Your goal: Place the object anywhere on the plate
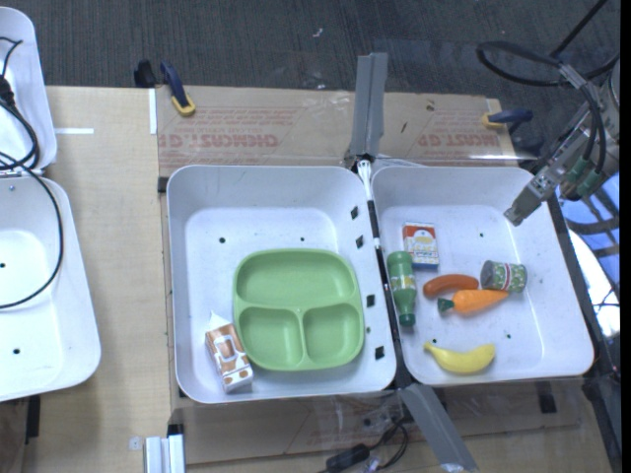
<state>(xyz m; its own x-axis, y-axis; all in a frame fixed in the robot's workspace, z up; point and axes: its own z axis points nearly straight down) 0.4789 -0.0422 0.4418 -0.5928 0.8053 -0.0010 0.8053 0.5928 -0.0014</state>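
Note:
A green three-compartment plate (296,308) lies in the left bin (197,264), with nothing on it. A small orange and white carton (228,356) lies beside the plate's front left corner. The right bin (552,343) holds a red and white box (421,243), a green bottle (401,286), an orange-red sausage (451,284), a carrot (476,301), a patterned can (504,276) and a banana (459,357). My gripper (523,205) hangs over the right bin's far right corner, apart from all the objects and tilted down to the left.
A grey metal post (370,106) rises at the back between the bins. Blue clamps (175,87) hold the cardboard backing. White trays with black cables (30,254) lie at the far left. Cables loop above the arm at the right.

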